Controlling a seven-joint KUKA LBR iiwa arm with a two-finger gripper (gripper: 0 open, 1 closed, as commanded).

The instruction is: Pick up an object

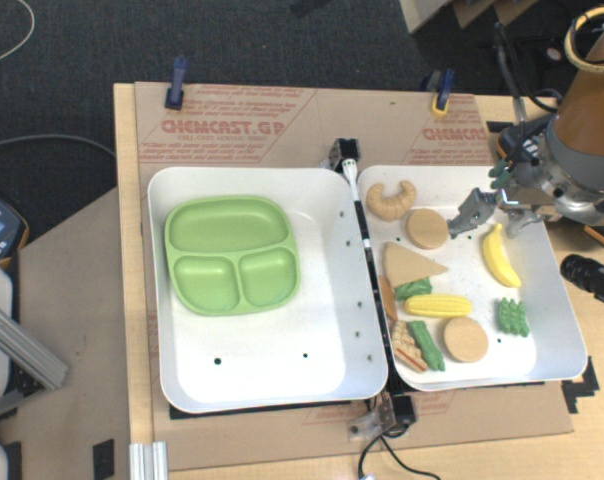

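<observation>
We see the grey arm with its orange band reaching in from the right, and its two-finger gripper (497,211) hangs over the upper right part of the right-hand shallow white bin (562,353). The two dark fingers are spread apart, one pointing left toward a round tan cookie-like disc (427,229), the other sitting just above the top of a yellow toy banana (499,258), and nothing sits between them. Every object in that bin lies loose on the floor of the bin. At the top left of it we have a curved brown toy croissant (391,199), just up and left of the disc. Below the disc lies a tan wedge-shaped slice (408,264), and under that a small green leafy piece (413,290) touching a yellow corn cob (438,306). Lower down we spot a second round tan disc (466,340), a green bean pod (428,345) just left of it, and a small green broccoli-like piece (512,317) to the right, below the banana. Over on the other side, the left-hand shallow white bin (322,348) carries a light green plastic plate with three compartments (232,254), lying flat in its upper left part.
</observation>
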